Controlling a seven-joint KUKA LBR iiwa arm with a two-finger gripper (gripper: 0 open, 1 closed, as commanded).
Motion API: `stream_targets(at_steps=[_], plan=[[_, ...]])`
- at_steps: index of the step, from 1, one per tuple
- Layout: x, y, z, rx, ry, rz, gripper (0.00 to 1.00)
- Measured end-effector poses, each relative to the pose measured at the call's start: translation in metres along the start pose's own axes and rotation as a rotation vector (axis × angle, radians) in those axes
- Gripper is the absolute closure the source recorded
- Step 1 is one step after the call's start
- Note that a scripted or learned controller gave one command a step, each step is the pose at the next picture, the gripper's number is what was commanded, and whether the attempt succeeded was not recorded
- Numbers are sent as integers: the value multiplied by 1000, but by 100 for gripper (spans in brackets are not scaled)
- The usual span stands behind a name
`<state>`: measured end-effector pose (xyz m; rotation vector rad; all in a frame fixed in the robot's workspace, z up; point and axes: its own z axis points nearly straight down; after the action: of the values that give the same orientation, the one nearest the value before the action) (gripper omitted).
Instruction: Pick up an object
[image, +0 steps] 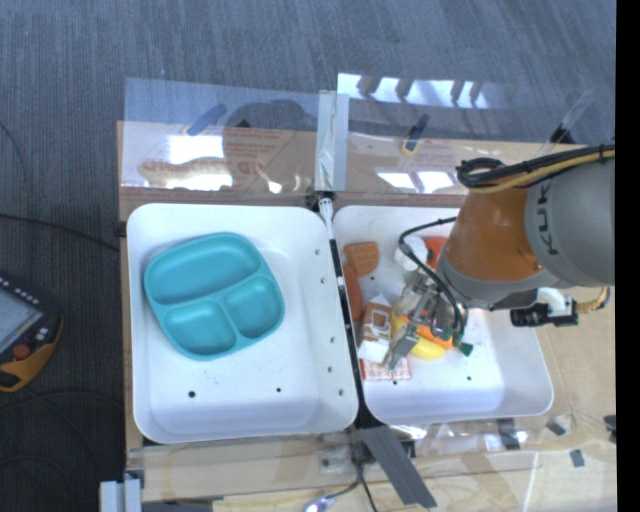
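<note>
Arm: the grey arm (570, 220) with its orange band (490, 245) reaches in from the right and hangs over the right bin.
Claw: the claw (408, 335) is low among the clutter in the right bin; whether it is apart or together I cannot tell, since the parts blur into the things below.
Right bin: the white right bin (510, 385) holds a small heap near its left and middle.
Task's things: a yellow piece (428, 348) lies just beside the claw, an orange piece (434, 246) sits partly under the arm, a brown block (362, 258) lies toward the bin's upper left, a small printed box (377, 322) lies below it, and a green bit (465, 348) sits by the yellow piece.
Left bin: the white left bin (230, 400) carries a teal divided plate (212, 293) with three sections, lying flat in its upper half.
Counter: the counter (590, 410) shows as bare wood to the right of the bins.
</note>
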<state>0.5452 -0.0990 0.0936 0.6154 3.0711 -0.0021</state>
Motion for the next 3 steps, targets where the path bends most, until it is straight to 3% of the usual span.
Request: stream_targets(at_steps=[1, 2, 3], plan=[[-103, 15, -2, -5, -10, 51, 0], [-36, -59, -1, -4, -8, 141, 0], [-38, -58, -14, -5, -11, 139, 100]])
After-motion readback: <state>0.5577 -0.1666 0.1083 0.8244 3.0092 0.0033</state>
